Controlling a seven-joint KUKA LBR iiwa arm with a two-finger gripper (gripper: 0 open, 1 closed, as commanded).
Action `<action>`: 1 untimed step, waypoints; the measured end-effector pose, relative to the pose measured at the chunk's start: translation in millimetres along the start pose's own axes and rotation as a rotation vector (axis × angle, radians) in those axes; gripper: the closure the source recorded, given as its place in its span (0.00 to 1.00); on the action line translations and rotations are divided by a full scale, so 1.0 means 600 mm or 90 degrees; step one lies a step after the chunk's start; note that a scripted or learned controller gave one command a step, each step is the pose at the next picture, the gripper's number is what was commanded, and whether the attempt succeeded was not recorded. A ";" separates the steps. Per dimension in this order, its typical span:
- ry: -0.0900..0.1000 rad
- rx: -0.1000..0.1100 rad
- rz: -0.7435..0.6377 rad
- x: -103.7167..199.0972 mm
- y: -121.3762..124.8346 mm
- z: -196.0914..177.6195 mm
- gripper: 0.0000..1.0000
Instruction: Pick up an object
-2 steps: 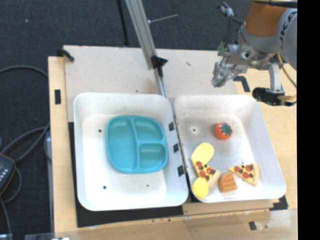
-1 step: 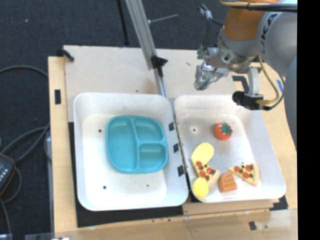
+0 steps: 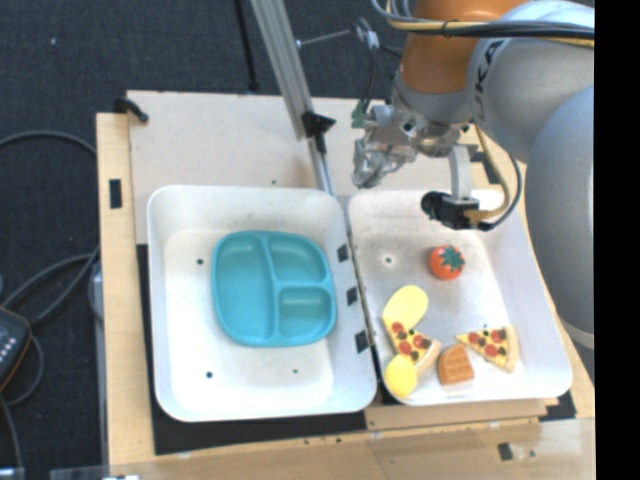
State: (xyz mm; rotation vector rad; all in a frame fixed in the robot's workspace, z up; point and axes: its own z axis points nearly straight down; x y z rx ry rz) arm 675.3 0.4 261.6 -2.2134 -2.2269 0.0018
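Five toys lie in the right bin [image 3: 520, 268], nearest my gripper [image 3: 372, 171] the tomato [image 3: 447, 261], near and right of it; I hover above the bin's far-left corner, finger state impossible to tell.

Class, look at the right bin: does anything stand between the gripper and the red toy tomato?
Nothing visible does. The gripper hangs over the far rim of the right white bin; bare bin floor lies between it and the red toy tomato. The other toys lie nearer the camera.
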 end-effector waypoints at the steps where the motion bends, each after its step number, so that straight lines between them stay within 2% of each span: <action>1: 0.000 -0.001 0.000 0.083 -0.002 0.004 1.00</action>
